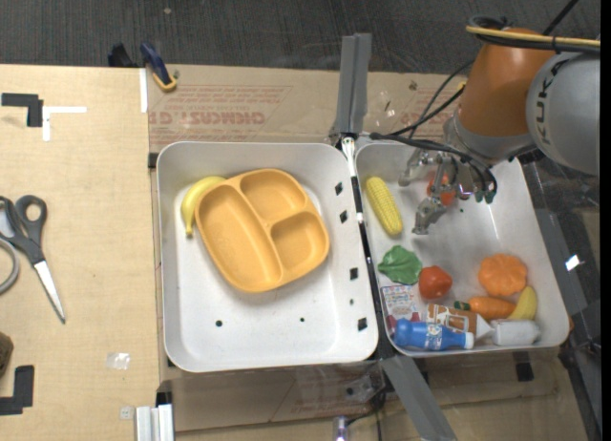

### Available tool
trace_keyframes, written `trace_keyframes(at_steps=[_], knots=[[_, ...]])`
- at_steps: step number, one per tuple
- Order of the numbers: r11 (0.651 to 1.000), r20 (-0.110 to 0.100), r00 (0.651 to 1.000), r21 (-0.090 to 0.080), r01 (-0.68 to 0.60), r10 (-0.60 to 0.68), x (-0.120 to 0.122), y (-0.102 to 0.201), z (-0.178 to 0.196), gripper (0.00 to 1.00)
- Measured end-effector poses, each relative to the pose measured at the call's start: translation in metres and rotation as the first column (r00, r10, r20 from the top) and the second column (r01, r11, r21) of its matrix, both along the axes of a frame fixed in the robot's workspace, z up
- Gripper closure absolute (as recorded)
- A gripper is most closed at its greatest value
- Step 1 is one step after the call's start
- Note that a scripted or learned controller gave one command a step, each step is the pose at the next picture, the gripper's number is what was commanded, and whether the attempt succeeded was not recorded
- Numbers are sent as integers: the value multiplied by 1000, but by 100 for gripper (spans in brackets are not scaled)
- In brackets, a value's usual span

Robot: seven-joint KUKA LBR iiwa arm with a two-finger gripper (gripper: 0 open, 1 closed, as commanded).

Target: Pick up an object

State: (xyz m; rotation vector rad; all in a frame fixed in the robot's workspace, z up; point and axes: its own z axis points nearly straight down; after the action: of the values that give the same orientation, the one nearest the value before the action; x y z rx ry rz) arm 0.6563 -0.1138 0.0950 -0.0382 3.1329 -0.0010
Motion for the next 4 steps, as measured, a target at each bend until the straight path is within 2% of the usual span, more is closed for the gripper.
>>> trace_keyframes(at_steps=[1, 2, 3, 4], knots=[[978, -2, 978, 1, 207, -207, -1, 8, -1, 0], [979, 5, 979, 0, 204, -204, 1, 8, 10, 100], [979, 4, 979, 1, 205, -205, 1, 8, 10, 0], [945, -4, 945, 1, 327, -327, -12, 8, -1, 0]])
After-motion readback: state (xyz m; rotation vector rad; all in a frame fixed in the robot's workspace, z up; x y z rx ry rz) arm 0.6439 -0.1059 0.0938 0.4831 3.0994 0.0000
